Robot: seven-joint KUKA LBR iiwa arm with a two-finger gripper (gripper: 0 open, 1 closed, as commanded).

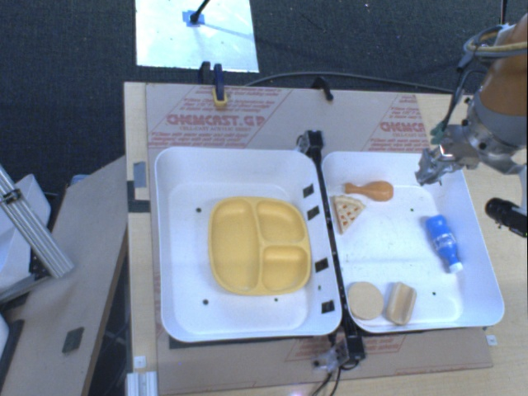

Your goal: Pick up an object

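The right bin (474, 221) holds a toy chicken drumstick (370, 190) near its back edge, a pizza slice (346, 212) beside the divider, a blue bottle (442, 241) at the right, and a round cracker (365, 300) next to a bread piece (401, 303) at the front. My gripper (432, 169) hangs over the bin's back right corner, to the right of the drumstick and above the bottle. I see nothing held in it.
A yellow sectioned tray (259, 244) lies in the left bin (177, 221). Black clips run along the divider (320, 221) between the bins. A cable (363, 78) crosses the board behind them. An aluminium rail (33, 229) stands at the left.
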